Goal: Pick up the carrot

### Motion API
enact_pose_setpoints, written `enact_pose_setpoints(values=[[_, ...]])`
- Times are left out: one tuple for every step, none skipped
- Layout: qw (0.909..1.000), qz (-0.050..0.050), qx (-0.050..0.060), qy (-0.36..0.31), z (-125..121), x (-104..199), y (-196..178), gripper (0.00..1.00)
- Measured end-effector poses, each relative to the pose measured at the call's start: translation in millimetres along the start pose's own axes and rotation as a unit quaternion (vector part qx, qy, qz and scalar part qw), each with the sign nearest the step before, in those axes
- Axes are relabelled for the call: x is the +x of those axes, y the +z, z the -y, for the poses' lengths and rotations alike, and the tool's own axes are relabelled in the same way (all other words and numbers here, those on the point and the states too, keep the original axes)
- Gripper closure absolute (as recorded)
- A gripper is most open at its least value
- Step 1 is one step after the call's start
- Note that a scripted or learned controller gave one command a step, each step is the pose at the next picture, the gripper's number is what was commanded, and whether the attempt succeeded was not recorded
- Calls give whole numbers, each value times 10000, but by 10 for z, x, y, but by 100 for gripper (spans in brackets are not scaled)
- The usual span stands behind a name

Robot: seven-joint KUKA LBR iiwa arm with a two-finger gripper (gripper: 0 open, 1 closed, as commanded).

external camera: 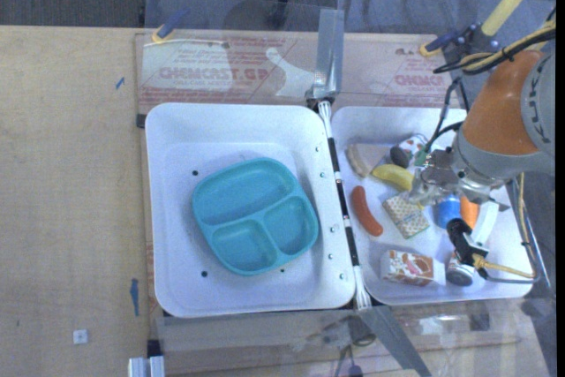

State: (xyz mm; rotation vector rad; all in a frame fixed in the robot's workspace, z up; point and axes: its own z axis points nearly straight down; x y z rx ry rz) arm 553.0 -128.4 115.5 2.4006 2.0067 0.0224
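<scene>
On the table (62,190), the right bin (508,294) has a small carton (408,267) at its 6 o'clock, lying flat near the front wall. The left bin (168,137) holds a blue divided plate (256,214) around its middle.

A step further back in the right bin, a reddish sausage (366,210) lies at 9 o'clock, close to the wall. A square cracker (406,214) sits near it at its 3 o'clock, apart from it. The carrot (469,210) shows as a short orange piece toward the bin's 3 o'clock, partly hidden under the arm (499,115). A blue thing (448,212) lies just beside it at its 9 o'clock.

The tool (433,181) hangs over the bin's middle, at about 10 o'clock from the carrot and above the cracker's far corner. Whether it is spread or pressed together cannot be told.

A yellow banana (391,176) lies at the tool's 9 o'clock. Beyond it are a pale wedge-shaped slice (357,159) at the bin's 10 o'clock and a small can (410,147) near 12 o'clock.
</scene>
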Motion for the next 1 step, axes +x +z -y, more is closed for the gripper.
enact_pose_setpoints(values=[[9963, 4, 92, -851, 240, 729, -910, 100]])
